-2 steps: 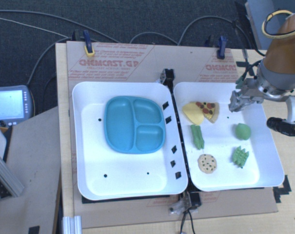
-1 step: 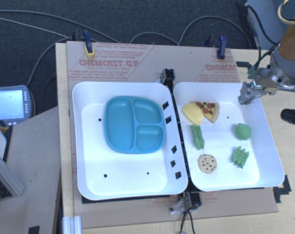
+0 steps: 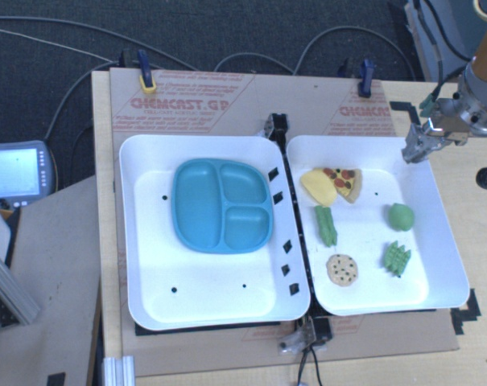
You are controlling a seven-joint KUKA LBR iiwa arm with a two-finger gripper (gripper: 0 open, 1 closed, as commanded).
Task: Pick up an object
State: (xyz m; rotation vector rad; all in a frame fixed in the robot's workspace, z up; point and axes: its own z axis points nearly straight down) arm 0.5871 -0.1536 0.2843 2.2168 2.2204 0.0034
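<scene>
Currently the gripper (image 3: 414, 149) hangs at the right bin's (image 3: 436, 215) upper right rim, apparently pressed together and empty. The green ball (image 3: 401, 216) lies below it; descending here risks striking the rim.

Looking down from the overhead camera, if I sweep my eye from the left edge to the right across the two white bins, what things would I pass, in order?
Blue divided plate in the left bin → green pickle-shaped piece → chocolate chip cookie → spiky green piece, these in the right bin → gripper at that bin's far right corner.
</scene>
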